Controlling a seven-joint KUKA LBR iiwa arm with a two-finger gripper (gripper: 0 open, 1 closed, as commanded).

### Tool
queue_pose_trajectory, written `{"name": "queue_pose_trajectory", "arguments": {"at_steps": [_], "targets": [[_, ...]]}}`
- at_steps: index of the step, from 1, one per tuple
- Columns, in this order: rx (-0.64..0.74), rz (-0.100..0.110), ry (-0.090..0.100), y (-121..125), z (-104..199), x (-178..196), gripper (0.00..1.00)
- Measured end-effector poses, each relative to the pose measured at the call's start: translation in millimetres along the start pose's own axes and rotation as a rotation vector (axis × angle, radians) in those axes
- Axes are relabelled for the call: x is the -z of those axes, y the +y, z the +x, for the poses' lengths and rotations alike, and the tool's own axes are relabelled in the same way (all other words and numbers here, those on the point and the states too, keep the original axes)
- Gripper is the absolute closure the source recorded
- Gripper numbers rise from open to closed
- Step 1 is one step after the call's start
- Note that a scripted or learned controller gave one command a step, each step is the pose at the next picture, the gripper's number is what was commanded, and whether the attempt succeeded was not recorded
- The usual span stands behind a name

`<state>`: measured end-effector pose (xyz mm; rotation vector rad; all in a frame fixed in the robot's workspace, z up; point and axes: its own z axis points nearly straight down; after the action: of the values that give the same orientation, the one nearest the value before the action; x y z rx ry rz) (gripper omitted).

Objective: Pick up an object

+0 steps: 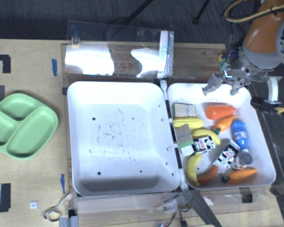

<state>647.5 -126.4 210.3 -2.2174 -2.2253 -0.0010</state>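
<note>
Objects: heaped in the right bin [262, 126]; orange carrot [220, 111], blue bottle [239, 135], bananas [194, 167], sponge [185, 110], among others.
End effector [224, 85]: above the right bin's far edge, fingers spread apart, nothing between them.
Left bin [75, 126]: just beside the right bin.
Green tray [21, 125]: on the bench [28, 70], well left of both bins.
</note>
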Motion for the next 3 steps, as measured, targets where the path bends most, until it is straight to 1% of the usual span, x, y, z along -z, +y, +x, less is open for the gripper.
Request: {"name": "queue_pose_trajectory", "arguments": {"at_steps": [1, 2, 3], "targets": [[0.085, -0.003, -0.002, -10.7, -13.7, 97.5, 0.00], [0.088, -0.006, -0.004, -9.4, -12.3, 108.4, 1.00], [0.088, -0.006, -0.004, -9.4, -12.2, 108.4, 0.00]]}}
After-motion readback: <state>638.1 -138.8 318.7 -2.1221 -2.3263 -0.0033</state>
